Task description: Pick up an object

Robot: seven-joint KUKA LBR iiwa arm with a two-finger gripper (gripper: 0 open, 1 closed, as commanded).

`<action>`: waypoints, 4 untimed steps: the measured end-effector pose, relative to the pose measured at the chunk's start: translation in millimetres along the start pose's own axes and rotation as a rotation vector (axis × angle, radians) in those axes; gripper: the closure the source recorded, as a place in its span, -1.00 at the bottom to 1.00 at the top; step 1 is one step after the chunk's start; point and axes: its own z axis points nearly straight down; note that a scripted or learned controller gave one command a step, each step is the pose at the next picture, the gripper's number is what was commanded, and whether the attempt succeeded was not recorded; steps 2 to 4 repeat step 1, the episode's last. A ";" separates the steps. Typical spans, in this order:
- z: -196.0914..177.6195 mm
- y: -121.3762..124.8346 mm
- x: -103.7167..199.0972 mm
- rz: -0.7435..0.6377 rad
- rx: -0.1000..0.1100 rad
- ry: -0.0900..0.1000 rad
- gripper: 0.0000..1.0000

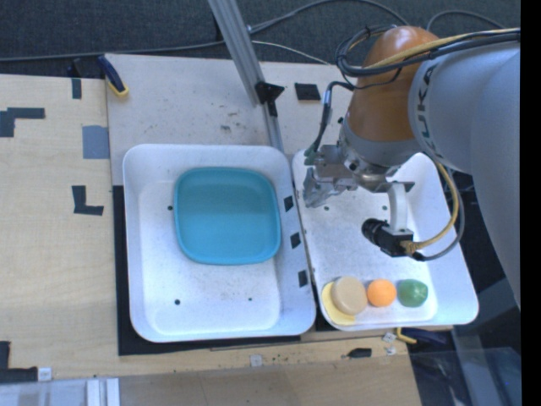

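A light wooden bench (51, 252) fills the picture, with dark floor along the top and some black tape marks on the left side. Two shallow white bins sit side by side on a black mat. The left bin (144, 227) holds a flat blue plate (226, 216), square with round corners, lying in the middle of the frame. The right bin (452, 299) has three small things in a row along its bottom edge: a round tan cookie (347, 294) sitting on a yellow piece, then an orange ball (381, 293), then a green ball (412, 293). The big grey arm (473, 125) comes in from the right, with an orange band (390, 74) near its wrist. The gripper (319, 186) hangs over the upper left part of the right bin, close to the wall between the two bins. I cannot tell how it is set from here, and nothing can be seen caught in it. The three small things lie toward the bottom of the frame from the gripper, a little to the right, well apart from it. The row runs left to right, and the cookie is the nearest of the three. The blue plate is just to the left, across the bin wall. To pick one of the small things, I think the gripper must move down the frame toward that row.
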 end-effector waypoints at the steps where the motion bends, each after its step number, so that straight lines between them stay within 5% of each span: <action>1: -8.5 3.7 53.1 -0.001 -0.001 0.000 1.00; 4: -8.5 3.7 53.1 -0.001 -0.001 0.000 1.00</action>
